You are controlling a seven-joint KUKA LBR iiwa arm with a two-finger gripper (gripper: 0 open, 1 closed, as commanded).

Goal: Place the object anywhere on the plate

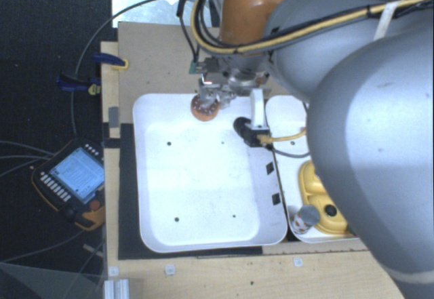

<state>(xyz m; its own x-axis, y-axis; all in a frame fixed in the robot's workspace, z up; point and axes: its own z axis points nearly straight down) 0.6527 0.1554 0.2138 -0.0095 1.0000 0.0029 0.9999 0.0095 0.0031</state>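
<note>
My gripper (207, 100) hangs over the far edge of the left white bin (196, 223), under the arm's orange band. A small round brown object (203, 111) sits between the fingertips, and the fingers look shut on it. The yellow plate (316, 190) lies in the right bin (285, 111), partly hidden by the big grey arm link. The gripper is to the left of and beyond the plate.
A small grey object (306, 216) lies by the plate's near edge, with a dark spot (330, 210) on the plate. A black cable fitting (247, 131) hangs over the divider between the bins. A teach pendant (71, 179) lies left of the bench.
</note>
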